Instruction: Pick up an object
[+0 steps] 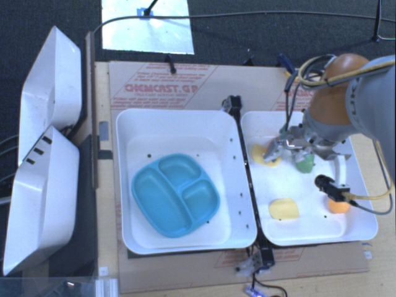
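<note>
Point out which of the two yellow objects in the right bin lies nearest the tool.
The yellow piece at the right bin's upper left, directly at the tool. The other, a pale yellow rounded block, sits apart near the front wall.

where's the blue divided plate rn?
The blue divided plate lies flat in the left bin, toward its front, across the divider from the yellow piece.

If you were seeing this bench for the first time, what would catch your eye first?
Probably the blue divided plate, lying alone in the left bin. Next, the grey arm with its orange band reaching into the right bin, its claw low over a yellow object, with a green piece beside it.
</note>
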`<state>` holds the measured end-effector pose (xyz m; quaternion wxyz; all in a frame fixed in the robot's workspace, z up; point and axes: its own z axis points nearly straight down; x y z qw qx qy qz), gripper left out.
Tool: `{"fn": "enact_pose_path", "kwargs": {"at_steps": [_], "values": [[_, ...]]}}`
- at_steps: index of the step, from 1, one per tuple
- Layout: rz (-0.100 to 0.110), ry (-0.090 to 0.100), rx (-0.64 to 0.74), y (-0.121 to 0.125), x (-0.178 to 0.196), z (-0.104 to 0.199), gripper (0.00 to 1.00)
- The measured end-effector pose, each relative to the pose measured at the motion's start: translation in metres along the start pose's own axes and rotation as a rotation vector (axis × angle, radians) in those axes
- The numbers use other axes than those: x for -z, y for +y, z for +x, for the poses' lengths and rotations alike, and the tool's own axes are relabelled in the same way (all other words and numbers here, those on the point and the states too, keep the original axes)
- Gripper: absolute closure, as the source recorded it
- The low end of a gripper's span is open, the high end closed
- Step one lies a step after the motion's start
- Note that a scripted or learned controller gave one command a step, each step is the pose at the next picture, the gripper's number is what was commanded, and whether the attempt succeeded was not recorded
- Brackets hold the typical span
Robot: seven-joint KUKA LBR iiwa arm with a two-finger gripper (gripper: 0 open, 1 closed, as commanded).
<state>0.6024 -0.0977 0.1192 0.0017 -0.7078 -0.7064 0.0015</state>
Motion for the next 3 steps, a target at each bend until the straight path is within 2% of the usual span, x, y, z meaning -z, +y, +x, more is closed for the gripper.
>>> {"fn": "enact_pose_path", "kwargs": {"at_steps": [1, 2, 3], "values": [[-0.003, 0.000, 0.002, 0.007, -0.037, 0.002, 0.00], [-0.006, 0.000, -0.072, 0.029, -0.034, -0.009, 0.00], [-0.015, 0.001, 0.007, 0.025, 0.070, 0.044, 0.00]]}}
